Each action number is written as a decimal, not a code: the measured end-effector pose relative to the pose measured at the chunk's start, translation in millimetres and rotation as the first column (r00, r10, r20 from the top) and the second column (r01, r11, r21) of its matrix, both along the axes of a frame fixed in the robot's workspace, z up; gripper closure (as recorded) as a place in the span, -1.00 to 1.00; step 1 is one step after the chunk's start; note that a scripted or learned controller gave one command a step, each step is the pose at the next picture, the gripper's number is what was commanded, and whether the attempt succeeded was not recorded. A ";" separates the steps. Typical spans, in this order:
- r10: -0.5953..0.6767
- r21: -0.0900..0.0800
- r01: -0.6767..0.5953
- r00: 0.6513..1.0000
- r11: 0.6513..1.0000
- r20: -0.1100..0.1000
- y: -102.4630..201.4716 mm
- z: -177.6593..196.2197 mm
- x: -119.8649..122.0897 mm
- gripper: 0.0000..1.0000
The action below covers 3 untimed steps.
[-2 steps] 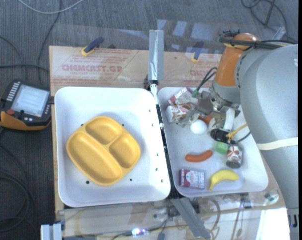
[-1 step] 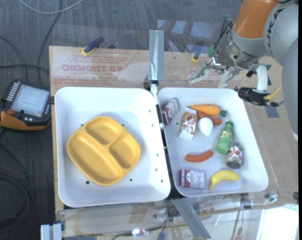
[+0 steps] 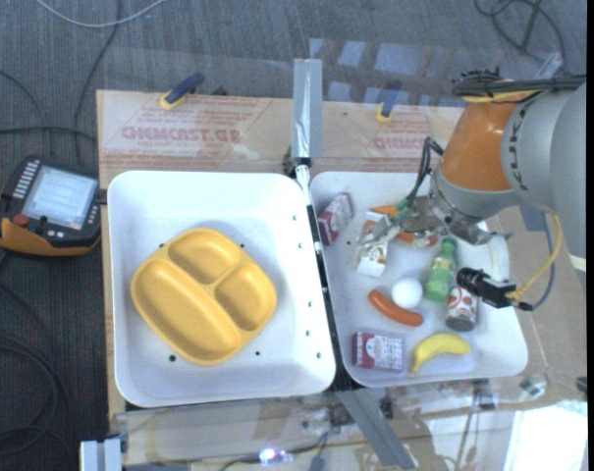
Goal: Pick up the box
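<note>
- The left white bin (image 3: 130, 361) fills the middle-left of the frame; a yellow divided plate (image 3: 204, 293) with three compartments lies in it, tilted toward the lower left.
- The right white bin (image 3: 508, 356) sits just beside it in the middle-right, with a metal rail between the two.
- The grey arm with its orange band (image 3: 478, 150) comes in from the upper right and reaches down over the upper part of the right bin.
- The gripper (image 3: 414, 226) is low over the bin's upper middle, among small things there; whether it is apart or together cannot be told, and nothing is seen between its tips.
- The red box (image 3: 378, 350), the task's thing, lies flat at the lower edge of the right bin, lower left of the gripper and well apart from it, untouched.
- A yellow banana (image 3: 440, 349) lies just right of the box.
- A green bottle (image 3: 441, 270) stands below and right of the gripper, near it.
- A red-and-white pouch (image 3: 334, 217) leans at the bin's upper left wall.
- A small white carton (image 3: 373, 255) lies left of the gripper, close by.
- An orange-red sausage shape (image 3: 396, 308) and a white ball (image 3: 406, 292) touch at the bin's middle, between gripper and box.
- A small red can (image 3: 461, 309) stands right of the ball.
- A teach pendant (image 3: 46, 207) rests at the far left of the frame.
</note>
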<state>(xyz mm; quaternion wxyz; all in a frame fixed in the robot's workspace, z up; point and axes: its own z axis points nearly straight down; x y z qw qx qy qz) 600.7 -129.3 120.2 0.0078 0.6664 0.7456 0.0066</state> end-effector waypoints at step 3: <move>-0.189 -0.003 0.189 0.982 0.982 -0.021 -43.6 71.0 44.1 -1.00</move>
